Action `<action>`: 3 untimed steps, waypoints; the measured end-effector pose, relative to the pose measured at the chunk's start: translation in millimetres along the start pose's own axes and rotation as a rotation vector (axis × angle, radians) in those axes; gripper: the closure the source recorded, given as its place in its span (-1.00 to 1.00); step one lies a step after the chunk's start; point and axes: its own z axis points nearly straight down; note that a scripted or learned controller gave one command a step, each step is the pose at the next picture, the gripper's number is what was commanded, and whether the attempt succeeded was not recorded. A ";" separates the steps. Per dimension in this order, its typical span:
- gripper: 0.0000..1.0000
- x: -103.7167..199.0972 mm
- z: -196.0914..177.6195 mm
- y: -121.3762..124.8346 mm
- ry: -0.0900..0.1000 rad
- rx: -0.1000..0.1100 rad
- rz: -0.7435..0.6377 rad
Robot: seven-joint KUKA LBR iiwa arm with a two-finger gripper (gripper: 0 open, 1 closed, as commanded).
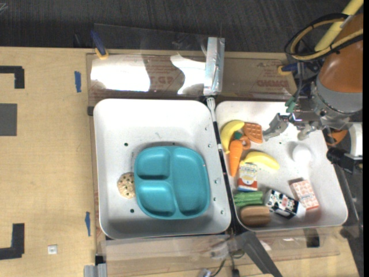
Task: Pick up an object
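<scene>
A tan bench [40, 172] carries two shallow white bins side by side. The left bin [115, 120] holds a teal divided plate [171, 180] near its middle, with a cookie [126, 185] touching the plate's left edge. The right bin [328, 209] holds the toys: two bananas [229, 130] [262, 161], a carrot [234, 154] and a waffle [252, 132] along its left edge, a juice carton [248, 176] below them, and a green vegetable [248, 198], a brown bun [255, 214], a black-and-white carton [282, 203] and a pink box [304, 193] along the front edge. The claw [291, 124] hangs over the bin's back right area, released, nothing between its fingers.
</scene>
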 end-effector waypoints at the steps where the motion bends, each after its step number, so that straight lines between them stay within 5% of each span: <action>1: -1.00 9.6 117.5 -3.9 0.000 0.008 0.369; 2: -1.00 3.3 116.6 62.5 -0.001 -0.002 0.313; 3: -1.00 -16.6 157.5 10.6 -0.001 -0.004 0.218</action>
